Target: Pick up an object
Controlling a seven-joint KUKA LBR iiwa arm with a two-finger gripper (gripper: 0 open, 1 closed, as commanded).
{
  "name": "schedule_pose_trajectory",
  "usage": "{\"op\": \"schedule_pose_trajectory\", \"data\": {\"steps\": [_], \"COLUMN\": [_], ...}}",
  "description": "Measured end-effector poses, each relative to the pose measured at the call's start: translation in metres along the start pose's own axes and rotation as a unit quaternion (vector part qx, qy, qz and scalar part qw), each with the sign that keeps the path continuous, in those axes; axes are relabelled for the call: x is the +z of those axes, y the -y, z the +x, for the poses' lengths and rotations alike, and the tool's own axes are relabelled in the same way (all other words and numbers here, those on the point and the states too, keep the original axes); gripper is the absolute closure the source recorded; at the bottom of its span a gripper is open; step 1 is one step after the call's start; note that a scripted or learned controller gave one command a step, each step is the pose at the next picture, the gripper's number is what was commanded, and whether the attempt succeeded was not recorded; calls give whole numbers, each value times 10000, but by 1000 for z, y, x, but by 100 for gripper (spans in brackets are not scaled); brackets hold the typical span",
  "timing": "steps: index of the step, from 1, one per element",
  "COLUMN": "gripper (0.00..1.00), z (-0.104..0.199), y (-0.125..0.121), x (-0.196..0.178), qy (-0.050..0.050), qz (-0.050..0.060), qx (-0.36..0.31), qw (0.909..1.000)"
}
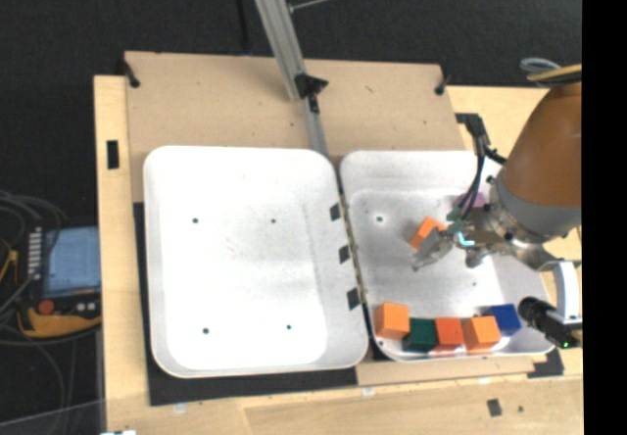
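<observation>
My gripper (438, 243) hangs over the middle of the right bin (392, 183), reaching in from the right. A small orange block (426, 230) sits tilted right at the gripper's tip, touching it or very close to it. The gripper's body hides how the block meets it. Along the right bin's front wall lies a row of blocks: an orange one (394, 318), a dark green one (422, 334), two more orange ones (449, 330) (481, 330) and a blue one (505, 317).
The left bin (245, 257) stands beside the right bin, with a raised divider edge (348, 252) between them. A grey metal rail (284, 31) slants down from the top to the bins' back edge.
</observation>
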State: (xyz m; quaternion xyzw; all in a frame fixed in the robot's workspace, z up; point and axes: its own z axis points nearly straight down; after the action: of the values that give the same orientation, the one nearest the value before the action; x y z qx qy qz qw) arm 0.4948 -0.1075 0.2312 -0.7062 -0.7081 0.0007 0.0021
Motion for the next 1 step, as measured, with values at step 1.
{"op": "schedule_pose_trajectory", "data": {"steps": [1], "gripper": [0], "z": [0], "y": [-1], "x": [-2], "qy": [7], "qz": [-29], "qx": [22], "qw": [10000]}}
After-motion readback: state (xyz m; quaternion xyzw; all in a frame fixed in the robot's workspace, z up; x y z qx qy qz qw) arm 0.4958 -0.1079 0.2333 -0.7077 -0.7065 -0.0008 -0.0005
